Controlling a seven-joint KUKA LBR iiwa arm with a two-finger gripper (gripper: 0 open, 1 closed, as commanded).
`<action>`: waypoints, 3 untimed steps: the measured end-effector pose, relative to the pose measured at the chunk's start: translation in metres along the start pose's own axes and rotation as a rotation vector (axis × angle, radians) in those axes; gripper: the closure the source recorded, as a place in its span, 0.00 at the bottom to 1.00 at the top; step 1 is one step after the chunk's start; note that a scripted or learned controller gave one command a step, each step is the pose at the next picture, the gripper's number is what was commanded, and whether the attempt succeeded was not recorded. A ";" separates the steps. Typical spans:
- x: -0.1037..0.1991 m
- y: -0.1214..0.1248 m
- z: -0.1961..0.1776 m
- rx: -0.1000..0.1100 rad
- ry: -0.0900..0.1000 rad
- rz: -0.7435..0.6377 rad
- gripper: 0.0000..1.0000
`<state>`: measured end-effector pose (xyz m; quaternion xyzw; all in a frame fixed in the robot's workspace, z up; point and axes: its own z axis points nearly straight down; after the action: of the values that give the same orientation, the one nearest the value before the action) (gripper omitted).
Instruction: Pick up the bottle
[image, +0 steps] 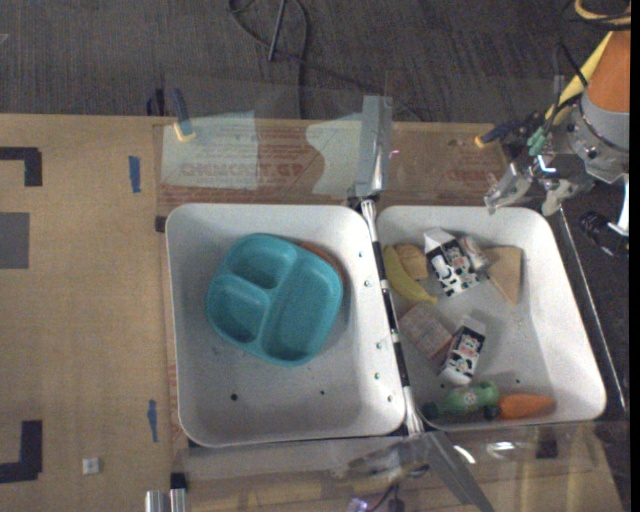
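From the camera view above the bench (80, 330), two shallow white bins sit side by side. The left bin (200, 400) holds a teal divided plate (275, 298) lying tilted toward its upper middle, with a sliver of something orange-brown showing under the plate's upper right rim. The right bin (570, 330) holds the clutter: a banana (407, 274) along its left wall, a small cow-patterned milk carton (447, 262) just right of the banana, and a tan wedge-shaped piece (507, 270) to the right of that carton. Lower down lies a brownish flat packet (425, 330), and touching its right side is the bottle (464, 352), a small white one with black-and-white markings, lying tilted near the middle of the right bin. At the bin's near edge sit a green round toy (466, 401) and an orange carrot (525, 405), close together. The arm (610, 95) comes in at the upper right, its gripper (525, 185) hanging above the far right corner of the right bin, well apart from the bottle. The fingers appear spread and hold nothing between them.
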<state>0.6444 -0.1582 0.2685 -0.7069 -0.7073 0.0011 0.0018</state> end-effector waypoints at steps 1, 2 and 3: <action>-0.048 -0.092 0.122 0.001 0.001 0.182 0.00; 0.005 -0.150 0.181 -0.011 -0.001 0.539 0.00; -0.004 -0.145 0.181 -0.009 0.001 0.453 0.00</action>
<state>0.4991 -0.1623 0.0883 -0.8477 -0.5305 -0.0020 -0.0016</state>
